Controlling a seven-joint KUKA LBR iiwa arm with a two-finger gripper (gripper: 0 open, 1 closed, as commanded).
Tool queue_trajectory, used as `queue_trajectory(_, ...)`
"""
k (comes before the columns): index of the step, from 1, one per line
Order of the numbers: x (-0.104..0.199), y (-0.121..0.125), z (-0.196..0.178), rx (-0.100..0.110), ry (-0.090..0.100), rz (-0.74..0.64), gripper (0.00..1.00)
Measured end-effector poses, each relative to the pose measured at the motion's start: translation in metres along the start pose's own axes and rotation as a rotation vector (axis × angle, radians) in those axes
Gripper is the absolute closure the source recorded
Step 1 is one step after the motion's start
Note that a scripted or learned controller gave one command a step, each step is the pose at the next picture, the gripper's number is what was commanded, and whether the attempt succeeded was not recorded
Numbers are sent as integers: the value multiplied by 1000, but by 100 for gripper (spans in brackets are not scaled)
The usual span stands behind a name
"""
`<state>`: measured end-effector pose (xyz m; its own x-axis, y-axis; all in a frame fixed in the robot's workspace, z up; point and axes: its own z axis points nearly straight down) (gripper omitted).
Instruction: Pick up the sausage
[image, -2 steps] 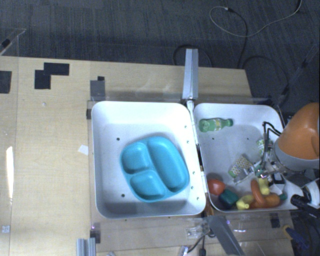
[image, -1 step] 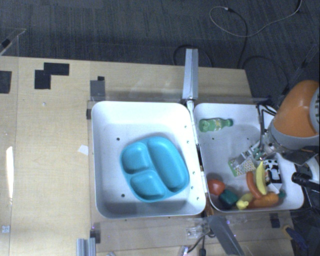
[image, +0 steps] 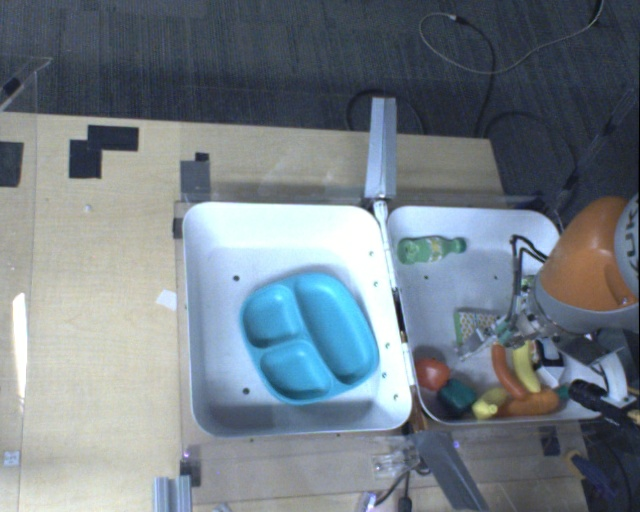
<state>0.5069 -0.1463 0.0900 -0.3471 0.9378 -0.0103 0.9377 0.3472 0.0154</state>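
— Locating sausage (image: 503, 371): position?
— Just below the gripper (image: 497, 338), its upper end under the fingertips, banana (image: 524, 368) touching on the far side. Fingers stand apart, gripping nothing.
— Handling?
— Probably light, soft, smooth-skinned; liable to slip. Grasp mid-length, across the narrow width, clear of the banana.
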Motion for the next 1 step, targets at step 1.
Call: queue_trajectory(1,1,3,-12,-4,1,-3,100)
